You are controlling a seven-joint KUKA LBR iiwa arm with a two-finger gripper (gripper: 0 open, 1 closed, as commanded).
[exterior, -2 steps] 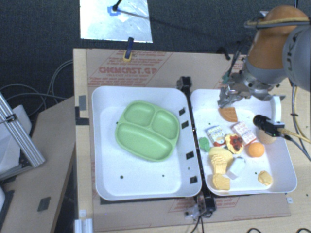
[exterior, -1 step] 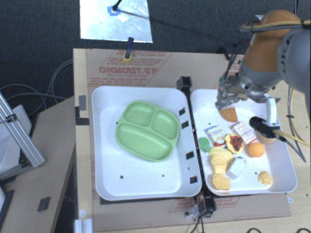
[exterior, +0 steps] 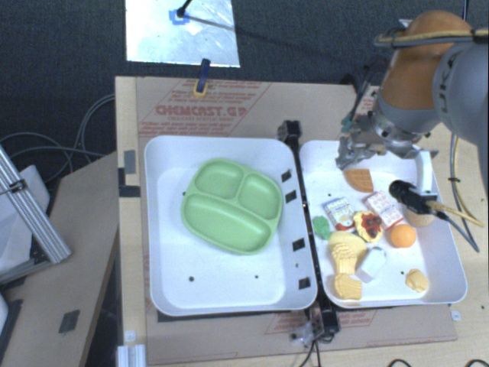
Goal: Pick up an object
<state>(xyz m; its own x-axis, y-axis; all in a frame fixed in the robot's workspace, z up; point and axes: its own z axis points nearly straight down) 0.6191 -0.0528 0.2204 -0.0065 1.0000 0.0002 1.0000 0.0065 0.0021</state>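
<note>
Nearest me, the right bin (exterior: 447, 262) holds a scatter of toy food, an orange (exterior: 403, 236) among it, all lying loose. Nothing is lifted, so the whole pick is left to do. Further back a tan slice (exterior: 358, 179) lies flat, alone toward the bin's far end, its long axis roughly across the bin, the narrower end seemingly toward near-right. The jaws hang just behind it, likely aiming there; apart or together, I cannot tell.

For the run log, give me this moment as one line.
gripper: low over right bin, beside tan slice | left bin: green tray
</note>
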